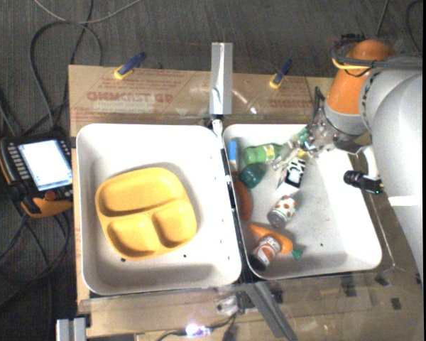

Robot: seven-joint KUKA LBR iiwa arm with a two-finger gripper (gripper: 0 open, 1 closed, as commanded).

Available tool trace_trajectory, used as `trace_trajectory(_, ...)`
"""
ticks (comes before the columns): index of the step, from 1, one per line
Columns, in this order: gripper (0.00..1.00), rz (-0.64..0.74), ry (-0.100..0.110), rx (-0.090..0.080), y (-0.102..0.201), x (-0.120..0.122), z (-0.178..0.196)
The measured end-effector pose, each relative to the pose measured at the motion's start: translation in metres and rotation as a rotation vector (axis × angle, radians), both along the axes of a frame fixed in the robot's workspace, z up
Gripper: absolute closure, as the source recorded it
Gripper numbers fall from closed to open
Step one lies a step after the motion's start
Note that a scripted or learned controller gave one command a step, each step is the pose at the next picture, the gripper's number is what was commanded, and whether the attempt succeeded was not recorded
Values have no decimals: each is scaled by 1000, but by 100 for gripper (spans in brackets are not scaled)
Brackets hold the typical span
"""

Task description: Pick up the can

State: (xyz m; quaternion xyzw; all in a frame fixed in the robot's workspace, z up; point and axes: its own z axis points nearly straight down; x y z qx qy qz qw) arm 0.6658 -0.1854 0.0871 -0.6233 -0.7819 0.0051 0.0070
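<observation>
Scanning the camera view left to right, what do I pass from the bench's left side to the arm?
Handheld pendant → yellow tray in left bin → blue marker → green bottle → can → gripper.

I see two bins side by side. In the left bin (pixel 92 261) lies a tray (pixel 148 209). In the right bin (pixel 348 251) a bottle (pixel 261 153) lies rearmost, one can (pixel 283 210) mid-bin, another can (pixel 266 250) nearer front beside a carrot (pixel 278 237). The gripper (pixel 298 155) sits over the rear.
</observation>
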Motion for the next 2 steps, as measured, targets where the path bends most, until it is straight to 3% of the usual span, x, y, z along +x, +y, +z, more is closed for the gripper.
trace_trajectory(1, 0, 125, -26, -6, 26, -77, 3)
trace_trajectory(2, 0, 285, -31, -5, 10, -153, 4)
